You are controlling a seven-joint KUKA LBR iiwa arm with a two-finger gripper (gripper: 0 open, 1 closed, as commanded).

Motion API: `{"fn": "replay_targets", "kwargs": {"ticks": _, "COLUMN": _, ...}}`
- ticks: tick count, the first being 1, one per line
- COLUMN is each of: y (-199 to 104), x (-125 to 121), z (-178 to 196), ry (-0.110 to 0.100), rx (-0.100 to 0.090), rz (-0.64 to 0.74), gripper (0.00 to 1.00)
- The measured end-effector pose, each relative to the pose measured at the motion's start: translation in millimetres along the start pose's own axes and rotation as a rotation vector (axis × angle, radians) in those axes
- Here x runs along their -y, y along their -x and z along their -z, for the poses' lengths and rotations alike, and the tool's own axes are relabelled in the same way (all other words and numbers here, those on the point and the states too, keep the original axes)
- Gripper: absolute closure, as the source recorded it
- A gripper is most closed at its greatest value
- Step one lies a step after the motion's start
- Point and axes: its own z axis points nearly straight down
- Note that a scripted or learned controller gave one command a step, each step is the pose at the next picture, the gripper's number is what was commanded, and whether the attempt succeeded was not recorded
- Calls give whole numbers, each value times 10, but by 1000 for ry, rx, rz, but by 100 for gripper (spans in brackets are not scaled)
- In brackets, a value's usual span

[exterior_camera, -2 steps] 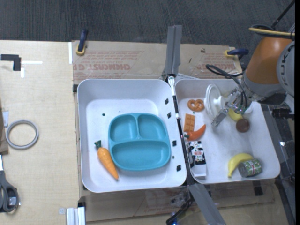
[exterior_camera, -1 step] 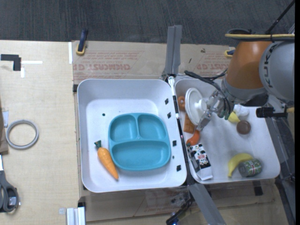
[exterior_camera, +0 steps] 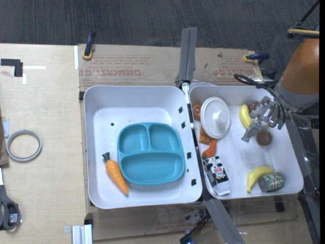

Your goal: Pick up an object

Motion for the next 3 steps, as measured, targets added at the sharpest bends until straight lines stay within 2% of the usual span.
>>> {"fn": "replay_targets", "kwargs": {"ticks": 1, "y": 406, "x": -274, "z": -259, "ry": 7, "rx": 17, "rz": -16, "gripper": 0}}
{"fn": "replay_targets", "kwargs": {"ticks": 2, "y": 437, "x": -288, "z": -128, "ry": 10, "rx": 30, "rz": -13, "gripper": 100}}
{"fn": "replay_targets", "kwargs": {"ticks": 3, "y": 435, "x": -289, "z": -131, "ry": 10, "rx": 29, "rz": -13, "gripper": 0}}
